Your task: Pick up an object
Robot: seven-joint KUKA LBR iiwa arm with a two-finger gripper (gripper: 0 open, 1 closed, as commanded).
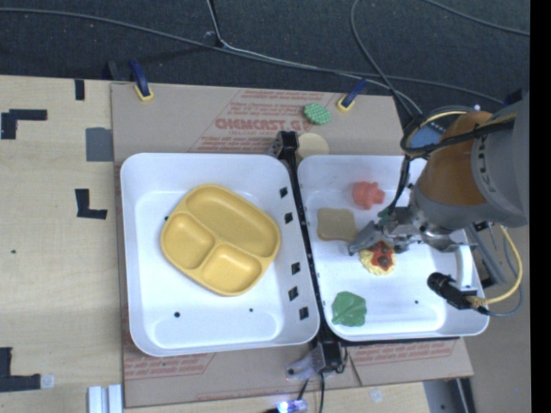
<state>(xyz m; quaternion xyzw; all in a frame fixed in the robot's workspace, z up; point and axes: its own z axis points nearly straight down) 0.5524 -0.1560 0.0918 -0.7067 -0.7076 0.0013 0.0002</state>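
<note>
**A:** Yellow-and-red toy [380, 259] is what we're looking at, lying in the right bin [392, 315], mid-floor, with the hand [372, 241] right over it and touching or nearly so.

**B:** Yep. We can't tell whether the hand is open or closed from this angle. Also in that bin: tan piece [336, 224], pink lump [368, 194], green blob [349, 308]. Left bin [142, 231] has our yellow divided plate [220, 238].
</note>
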